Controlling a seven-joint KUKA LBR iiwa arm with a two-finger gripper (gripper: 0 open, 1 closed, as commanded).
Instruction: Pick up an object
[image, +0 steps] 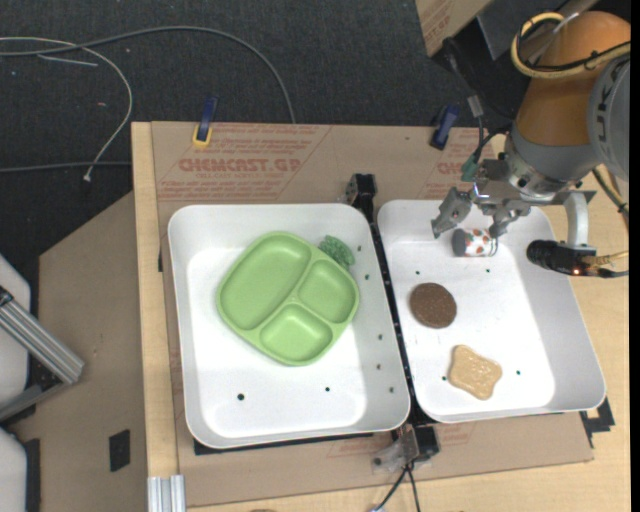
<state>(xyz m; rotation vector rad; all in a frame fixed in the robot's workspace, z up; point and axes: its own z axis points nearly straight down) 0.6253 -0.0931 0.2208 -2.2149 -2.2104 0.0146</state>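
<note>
The arm (565, 95) reaches in from the right and ends over the far part of the right bin (560, 340), where its hand (478, 222) hangs with both fingers spread apart and nothing between them. Just below the fingertips, on the bin floor, sits a small white object with reddish spots (474, 243); it lies very close to the hand, though from this angle it is hard to say whether a fingertip touches it. Nearer the middle of the same bin lies a round dark brown disc (434, 305), and toward the front edge a tan, toast-like piece (473, 372), the two well apart from the spotted object. The left bin (200, 390) holds a light green divided plate (288, 298) with three compartments, and a small dark green item (338, 250) rests against its far right rim. Both bins stand side by side on a cardboard sheet (250, 150) covering the bench.
</note>
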